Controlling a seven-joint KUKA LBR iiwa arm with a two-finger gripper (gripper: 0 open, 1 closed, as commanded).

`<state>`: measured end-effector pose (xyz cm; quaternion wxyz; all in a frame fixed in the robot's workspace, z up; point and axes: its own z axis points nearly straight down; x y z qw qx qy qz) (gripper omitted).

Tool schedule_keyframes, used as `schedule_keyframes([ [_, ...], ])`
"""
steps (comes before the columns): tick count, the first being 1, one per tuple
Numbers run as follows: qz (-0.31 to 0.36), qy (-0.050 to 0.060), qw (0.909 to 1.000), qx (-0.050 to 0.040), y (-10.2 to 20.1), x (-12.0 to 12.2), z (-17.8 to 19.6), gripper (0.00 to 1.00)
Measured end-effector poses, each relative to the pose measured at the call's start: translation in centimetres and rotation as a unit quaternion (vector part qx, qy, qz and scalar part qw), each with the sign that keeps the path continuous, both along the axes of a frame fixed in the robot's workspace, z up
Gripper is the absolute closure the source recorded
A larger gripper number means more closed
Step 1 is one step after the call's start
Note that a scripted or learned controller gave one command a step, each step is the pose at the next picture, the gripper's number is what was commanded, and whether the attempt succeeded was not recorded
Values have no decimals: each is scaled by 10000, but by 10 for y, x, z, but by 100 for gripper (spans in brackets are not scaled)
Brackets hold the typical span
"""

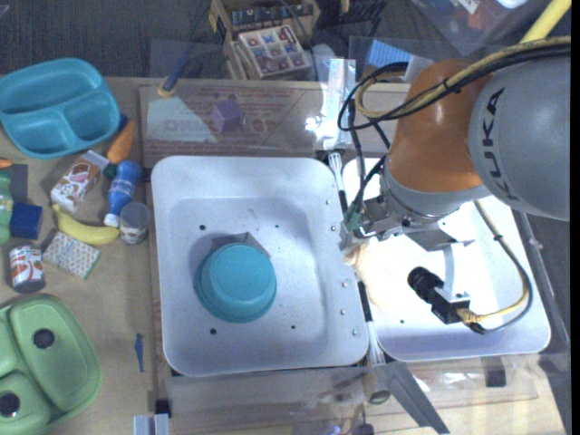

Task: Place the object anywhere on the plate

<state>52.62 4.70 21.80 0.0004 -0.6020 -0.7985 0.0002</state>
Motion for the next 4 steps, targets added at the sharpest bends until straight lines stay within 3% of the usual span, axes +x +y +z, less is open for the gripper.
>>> schedule_keyframes([
  [1, 1152, -23, 9933, -3, 66, 1, 16, 100],
  [2, 738, 5, 9973, -1, 95, 4, -30, 100],
  [3, 778, -13, 9970, -3, 145, 29, -22, 100],
  [4, 1867, 2, 9824, 1, 126, 26, -34, 100],
])
